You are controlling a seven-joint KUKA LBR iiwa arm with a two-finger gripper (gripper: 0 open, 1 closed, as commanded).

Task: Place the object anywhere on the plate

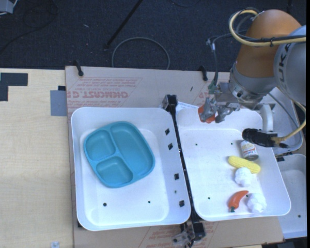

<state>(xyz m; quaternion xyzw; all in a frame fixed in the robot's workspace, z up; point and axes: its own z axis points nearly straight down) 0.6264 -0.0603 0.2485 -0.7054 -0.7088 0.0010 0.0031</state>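
A blue plate [119,154] with three compartments lies in the left bin [88,211], toward its far left, with nothing on it. My gripper [213,113] hangs over the far left corner of the right bin [212,190]. Its fingers are shut on a small orange-red object [206,114], which shows at their tips and is lifted off the bin floor. The arm's orange band and grey wrist rise above it to the right.
Along the right bin's right side lie a small can [248,150], a yellow piece [244,163], a white lump [243,176], a red-orange pepper-like piece [237,200] and another white piece [256,203]. A black divider [178,159] separates the bins.
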